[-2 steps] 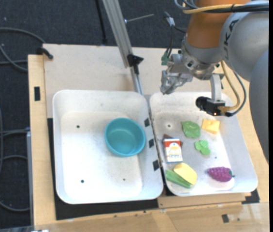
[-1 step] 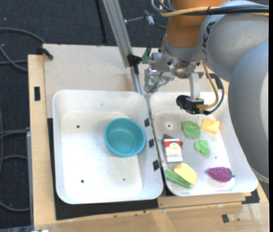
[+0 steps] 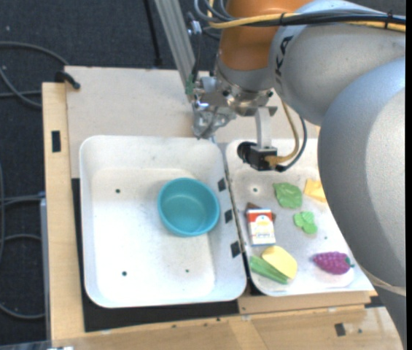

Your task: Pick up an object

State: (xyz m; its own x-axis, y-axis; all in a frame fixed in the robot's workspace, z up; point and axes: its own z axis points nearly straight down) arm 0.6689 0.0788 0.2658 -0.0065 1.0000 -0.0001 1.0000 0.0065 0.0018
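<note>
The gripper [image 3: 206, 126] hangs beyond the blue bowl [image 3: 188, 206], at the bin's far rim (grip state: cannot tell). Descend squarely over the bowl's rim.

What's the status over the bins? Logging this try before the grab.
Hand over the left bin's far rim, nothing seen in it. Blue bowl in that bin, untouched. Toy food in the right bin. Nothing blocking the bowl.

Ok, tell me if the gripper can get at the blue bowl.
Probably yes. The blue bowl sits alone and open in the left bin, nothing over it; the gripper hovers by that bin's far edge.
</note>
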